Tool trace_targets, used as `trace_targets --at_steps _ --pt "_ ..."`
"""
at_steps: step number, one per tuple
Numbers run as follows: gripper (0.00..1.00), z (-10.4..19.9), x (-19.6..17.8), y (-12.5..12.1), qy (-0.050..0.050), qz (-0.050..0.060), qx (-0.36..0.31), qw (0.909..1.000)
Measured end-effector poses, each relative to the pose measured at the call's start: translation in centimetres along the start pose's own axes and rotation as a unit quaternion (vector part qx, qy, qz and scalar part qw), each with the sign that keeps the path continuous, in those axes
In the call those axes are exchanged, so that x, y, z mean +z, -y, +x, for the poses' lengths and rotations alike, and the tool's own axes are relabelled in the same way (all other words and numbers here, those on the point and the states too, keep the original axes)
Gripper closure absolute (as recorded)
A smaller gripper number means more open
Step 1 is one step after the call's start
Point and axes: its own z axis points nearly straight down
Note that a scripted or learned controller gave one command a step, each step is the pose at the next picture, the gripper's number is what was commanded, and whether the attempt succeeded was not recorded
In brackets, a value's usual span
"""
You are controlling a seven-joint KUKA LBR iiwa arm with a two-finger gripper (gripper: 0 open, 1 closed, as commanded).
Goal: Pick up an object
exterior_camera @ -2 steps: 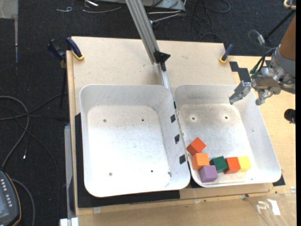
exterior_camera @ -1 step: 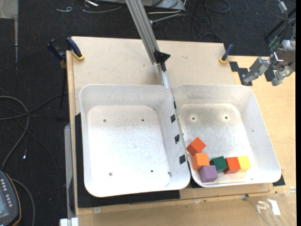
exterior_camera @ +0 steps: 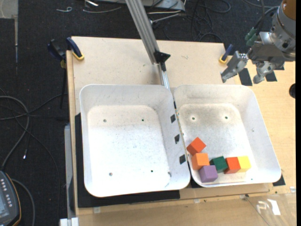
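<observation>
the claw [exterior_camera: 245, 70] hangs open with nothing between its fingers, above the far right corner of the right bin [exterior_camera: 263, 126], over the counter [exterior_camera: 117, 60]. the blocks lie well apart from it, clustered at that bin's near edge: an orange block [exterior_camera: 196, 145], another orange block [exterior_camera: 202, 160] touching it, a purple block [exterior_camera: 208, 173], a green block [exterior_camera: 218, 164], a red-orange block [exterior_camera: 232, 165] and a yellow block [exterior_camera: 244, 162]. the left bin [exterior_camera: 124, 140] sits beside.

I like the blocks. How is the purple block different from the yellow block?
The purple block sits at the near edge of the cluster, beside the orange block; the yellow block ends the row on the right, beside the red block. Purple looks slightly bigger. Both are small cubes in the right bin.
</observation>
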Motion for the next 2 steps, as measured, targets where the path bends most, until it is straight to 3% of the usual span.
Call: trace_targets --at_steps 1,2 --pt "0.00 -1.6 -7.6 -5.5 0.002 -0.002 0.004 1.0000" --pt "0.00 -0.7 -7.9 -11.6 0.002 0.002 0.003 1.0000"
